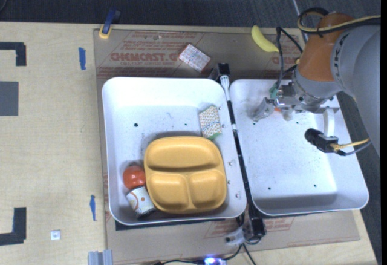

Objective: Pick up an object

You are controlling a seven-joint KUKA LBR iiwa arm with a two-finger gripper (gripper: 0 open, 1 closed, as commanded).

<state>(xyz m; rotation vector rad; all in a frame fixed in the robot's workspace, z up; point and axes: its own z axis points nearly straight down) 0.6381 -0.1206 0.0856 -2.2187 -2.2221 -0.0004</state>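
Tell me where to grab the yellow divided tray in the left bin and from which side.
Grip the yellow divided tray by its raised far rim, coming straight down. It lies flat and too wide to span; the orange ball crowds its left edge, so the far edge looks freer.

High overhead camera, slanted, both bins (115, 137)
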